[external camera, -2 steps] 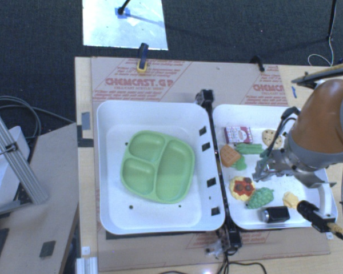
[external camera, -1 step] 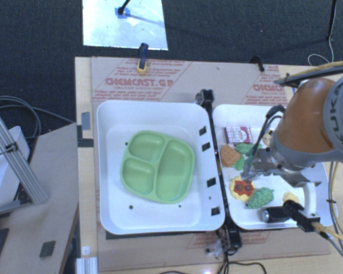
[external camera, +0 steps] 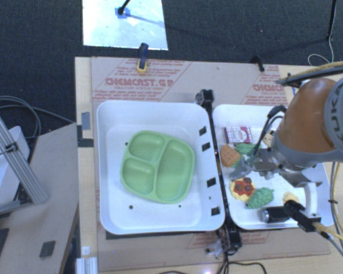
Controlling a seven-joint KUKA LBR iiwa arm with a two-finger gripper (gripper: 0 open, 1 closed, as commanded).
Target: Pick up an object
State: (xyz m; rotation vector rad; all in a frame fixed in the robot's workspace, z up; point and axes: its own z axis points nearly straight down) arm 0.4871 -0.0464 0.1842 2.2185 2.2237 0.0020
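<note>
We note, at left, the left bin (external camera: 111, 170), smooth white plastic with rounded corners, holding a pale green divided plate (external camera: 158, 165) with three soft-edged compartments, lying flat near its centre. Black clips (external camera: 206, 147) line the seam between the bins. In the right bin (external camera: 228, 213) we record, near the divider, a round orange waffle-textured piece (external camera: 230, 155), a red-and-white box (external camera: 238, 134) above it, a yellow pizza-like slice (external camera: 242, 188) with red spots, and a knobbly green piece (external camera: 259, 197) touching it. The gripper (external camera: 244, 168) sits low beside the orange piece; we cannot tell how it is set. The arm (external camera: 308, 124) is glossy orange-brown above grey.
</note>
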